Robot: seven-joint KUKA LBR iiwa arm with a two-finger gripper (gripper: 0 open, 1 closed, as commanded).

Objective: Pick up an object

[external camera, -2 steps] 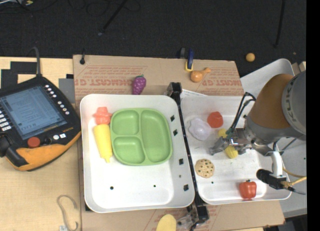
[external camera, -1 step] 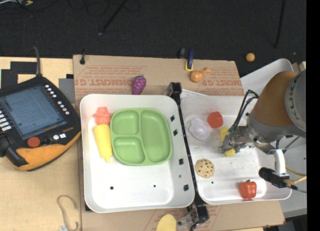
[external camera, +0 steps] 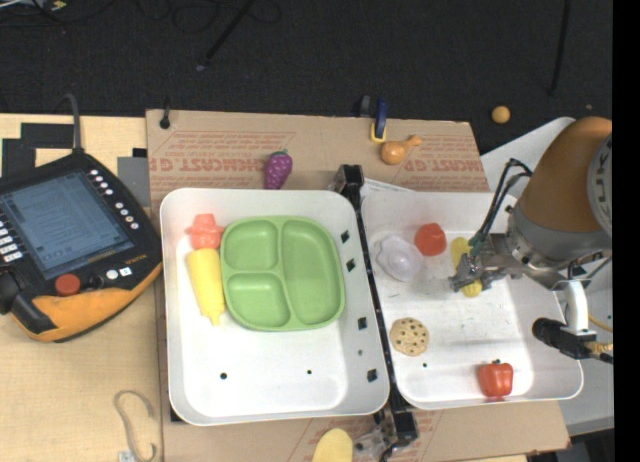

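Note:
My gripper (external camera: pixel 470 275) is low in the right bin (external camera: pixel 545 375), its dark fingers right at a small yellow object (external camera: pixel 463 253) near the bin's middle. A red round fruit (external camera: pixel 430 239) and a clear, pale object (external camera: pixel 399 259) lie just left of it. A cookie (external camera: pixel 409 335) sits toward the bin's front, and a red pepper (external camera: pixel 495 378) lies at the front right. The left bin (external camera: pixel 260 375) holds a green divided plate (external camera: pixel 281 274), a yellow bottle-like toy (external camera: pixel 206 284) and a pink-orange toy (external camera: pixel 204 231).
A purple grape toy (external camera: pixel 278 168) and an orange pear-like toy (external camera: pixel 397 149) lie on the cardboard behind the bins. A yellow item (external camera: pixel 333 445) lies in front of the bins. A teach pendant (external camera: pixel 65 240) rests on the bench at left.

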